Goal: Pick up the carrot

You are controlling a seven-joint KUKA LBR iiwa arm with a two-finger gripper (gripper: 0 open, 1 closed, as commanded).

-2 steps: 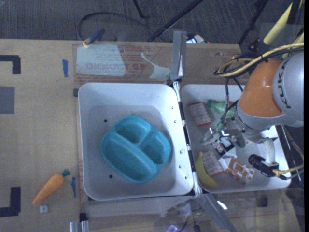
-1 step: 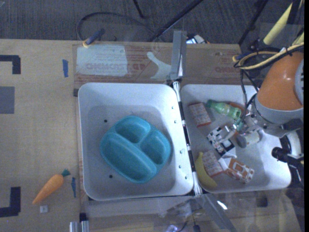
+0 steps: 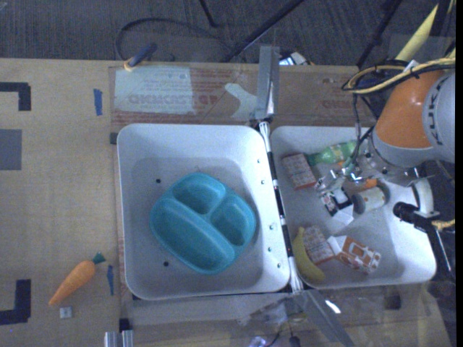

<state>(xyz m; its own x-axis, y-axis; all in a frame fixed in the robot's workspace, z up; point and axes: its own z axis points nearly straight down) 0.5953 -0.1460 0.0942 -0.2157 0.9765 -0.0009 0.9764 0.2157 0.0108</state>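
The bench (image 3: 58, 194) carries two shallow white bins set edge to edge. The left bin (image 3: 137, 147) holds a teal divided plate (image 3: 204, 223) lying a little toward its near right corner, tilted on the diagonal. The right bin (image 3: 412, 255) is where the grey arm (image 3: 416, 121), orange band above the wrist, reaches in over the far right corner. Its gripper (image 3: 340, 190) hangs low over the middle of that bin among the small things there; whether its jaws are spread or pressed together cannot be told, as clutter and the wrist crowd them. A green packet (image 3: 329, 152) lies near the bin's far edge, a small printed box (image 3: 297, 170) by its left wall, and a banana (image 3: 307, 257) curves along the near left corner beside another small box (image 3: 317, 243) and an orange and white carton (image 3: 359, 253). The carrot (image 3: 72, 280) lies outside both bins on the bare bench, close to the near left corner, its green top pointing toward the left bin.
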